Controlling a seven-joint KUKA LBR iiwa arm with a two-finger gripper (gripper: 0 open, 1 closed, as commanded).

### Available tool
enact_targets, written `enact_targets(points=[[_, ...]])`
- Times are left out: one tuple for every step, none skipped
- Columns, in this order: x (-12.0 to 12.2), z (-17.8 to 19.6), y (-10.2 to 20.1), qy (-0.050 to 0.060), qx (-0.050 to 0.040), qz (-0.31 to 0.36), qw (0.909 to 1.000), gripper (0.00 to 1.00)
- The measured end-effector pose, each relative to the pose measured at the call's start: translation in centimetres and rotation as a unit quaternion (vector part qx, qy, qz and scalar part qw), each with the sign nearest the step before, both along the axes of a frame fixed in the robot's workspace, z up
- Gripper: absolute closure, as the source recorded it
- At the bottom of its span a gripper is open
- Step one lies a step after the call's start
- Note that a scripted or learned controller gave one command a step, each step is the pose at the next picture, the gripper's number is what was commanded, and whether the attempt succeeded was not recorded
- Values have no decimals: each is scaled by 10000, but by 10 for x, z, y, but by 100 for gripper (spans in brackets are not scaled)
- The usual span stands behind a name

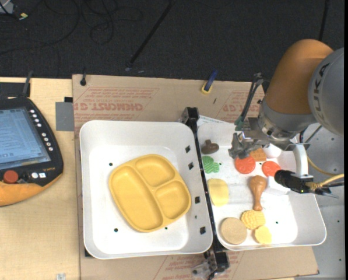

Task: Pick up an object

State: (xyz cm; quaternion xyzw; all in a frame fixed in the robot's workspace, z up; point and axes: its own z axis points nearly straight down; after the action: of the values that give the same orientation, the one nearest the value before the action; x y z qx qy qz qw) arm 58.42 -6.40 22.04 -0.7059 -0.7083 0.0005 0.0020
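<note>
- claw (241, 150) is down in the right bin (313, 226), can't tell if it's clenched or released
- red tomato slice (245, 165) sits just below it, practically touching

Bench (39, 238): I see a pale wooden surface, running to the view's left and lower edges.
Cardboard sheet (139, 98): brown, printed with reversed red lettering, flat on the bench under both bins.
Left bin (98, 156): white, shallow, on the cardboard; I place it at 9 o'clock from the right bin, their edges touching.
Right bin (305, 226): white, shallow, on the cardboard.
Teach pendant (19, 150): dark casing, lit screen, orange lower edge; it rests on the bench at 9 o'clock from the left bin, apart from it.
</note>
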Motion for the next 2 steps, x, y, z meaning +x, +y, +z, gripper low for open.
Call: enact_targets(points=[[9,-4,47,-8,-2,-2,10000,100],[1,7,95,-6,-3,-4,10000,100]])
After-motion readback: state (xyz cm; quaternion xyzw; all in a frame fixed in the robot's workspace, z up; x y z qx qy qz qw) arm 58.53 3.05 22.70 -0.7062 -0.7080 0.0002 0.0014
